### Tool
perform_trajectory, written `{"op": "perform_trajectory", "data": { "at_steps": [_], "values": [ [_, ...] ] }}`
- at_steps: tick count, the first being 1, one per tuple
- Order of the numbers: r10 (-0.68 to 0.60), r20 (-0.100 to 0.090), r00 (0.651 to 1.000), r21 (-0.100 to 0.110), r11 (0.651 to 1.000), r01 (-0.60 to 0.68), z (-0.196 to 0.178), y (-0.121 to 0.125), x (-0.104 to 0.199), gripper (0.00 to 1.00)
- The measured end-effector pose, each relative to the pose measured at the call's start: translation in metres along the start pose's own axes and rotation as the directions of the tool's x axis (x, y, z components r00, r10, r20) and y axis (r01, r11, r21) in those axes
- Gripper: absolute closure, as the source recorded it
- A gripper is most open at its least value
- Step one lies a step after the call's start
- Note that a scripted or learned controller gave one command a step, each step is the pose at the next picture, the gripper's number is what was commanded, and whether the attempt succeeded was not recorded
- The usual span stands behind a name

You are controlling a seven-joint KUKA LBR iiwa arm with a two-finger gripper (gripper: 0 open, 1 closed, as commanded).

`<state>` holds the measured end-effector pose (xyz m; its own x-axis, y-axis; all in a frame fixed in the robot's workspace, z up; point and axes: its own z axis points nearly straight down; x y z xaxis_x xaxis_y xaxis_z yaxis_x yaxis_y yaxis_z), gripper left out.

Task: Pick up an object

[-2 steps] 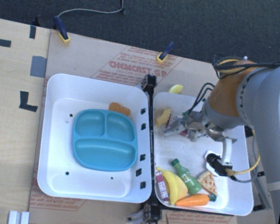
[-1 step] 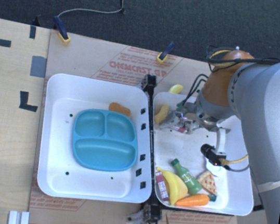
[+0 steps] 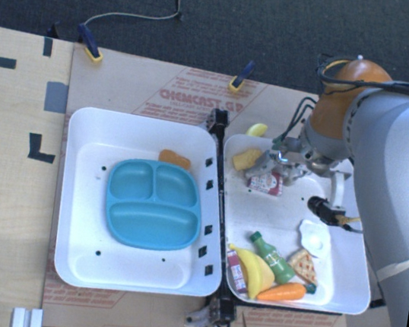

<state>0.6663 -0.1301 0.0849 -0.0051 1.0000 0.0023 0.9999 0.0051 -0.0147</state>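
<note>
Camera view: "CHEMCAST" on brown board [image 3: 192, 97]

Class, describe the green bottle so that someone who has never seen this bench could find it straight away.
Start at the right-hand white bin, the one crowded with toy food. Look to its near edge, where a cluster lies: a banana, a carrot and a pizza slice. The green bottle lies slanted among them, the lone green thing there, with a white label.
</note>
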Motion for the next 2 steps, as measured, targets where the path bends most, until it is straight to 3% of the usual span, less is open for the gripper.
{"op": "perform_trajectory", "data": {
  "at_steps": [1,2],
  "values": [
    [0.000,0.002,1.000,0.000,1.000,0.000,-0.009,0.000,0.000,1.00],
    [0.002,0.001,1.000,-0.015,1.000,-0.002,-0.098,-0.085,0.087,1.00]
  ]
}}
